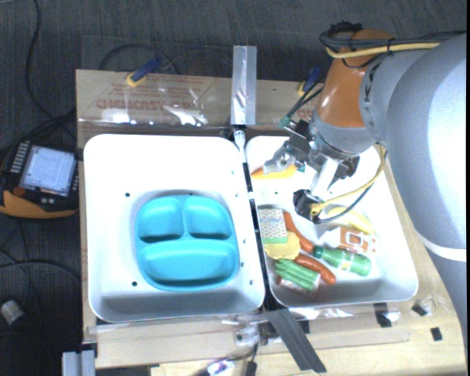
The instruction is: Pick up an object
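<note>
Since the task leaves the choice of object open, the sensible target is whatever lies nearest the gripper (283, 160), which hangs over the far left corner of the right bin (403, 265). A small yellow-orange piece (268, 174) lies just below and beside it, close to the wall shared with the left bin (110, 210). From this slanted view I cannot tell whether the gripper is open or closed, nor whether it has hold of anything; the yellow-orange piece seems to rest on the bin floor.

To do this step well, the arm should probably come down straight over that piece, not at an angle, because the dividing wall is so near that a sideways approach risks catching on the rim. Turning the wrist so that the grip closes along the wall, not across it, would leave room on both sides. The piece looks flat and low, so the descent likely has to go right to the floor before closing.

The other toys, a green bottle (346, 260), an orange-and-white carton (356, 240) and a red sausage (321, 272), crowd the near half of the bin, touching one another, and would be harder to single out. A blue divided plate (188, 237) sits in the left bin, well apart.
</note>
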{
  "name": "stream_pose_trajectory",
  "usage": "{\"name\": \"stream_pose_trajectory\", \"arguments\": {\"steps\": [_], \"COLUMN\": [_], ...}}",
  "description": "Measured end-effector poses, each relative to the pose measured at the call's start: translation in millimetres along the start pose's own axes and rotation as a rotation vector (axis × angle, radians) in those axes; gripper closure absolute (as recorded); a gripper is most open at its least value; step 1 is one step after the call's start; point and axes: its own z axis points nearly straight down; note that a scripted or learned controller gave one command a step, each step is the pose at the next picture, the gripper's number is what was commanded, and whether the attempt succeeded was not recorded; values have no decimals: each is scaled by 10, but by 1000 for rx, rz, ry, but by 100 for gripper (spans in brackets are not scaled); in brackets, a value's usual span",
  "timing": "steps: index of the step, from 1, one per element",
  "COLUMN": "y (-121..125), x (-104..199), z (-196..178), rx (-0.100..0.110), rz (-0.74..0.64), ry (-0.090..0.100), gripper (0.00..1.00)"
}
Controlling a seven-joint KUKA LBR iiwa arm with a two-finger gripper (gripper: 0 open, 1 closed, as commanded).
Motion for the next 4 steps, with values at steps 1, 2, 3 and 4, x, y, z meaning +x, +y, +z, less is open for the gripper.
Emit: {"name": "stream_pose_trajectory", "arguments": {"steps": [1,2,3,4], "y": [-226,-241,-242,84], "x": [-903,-874,-875,-534], "z": [-27,-99,-99,55], "rx": [-2,5,5,1], "rz": [6,1,1,189], "ry": [-2,2,2,0], "gripper": [0,100,0,0]}}
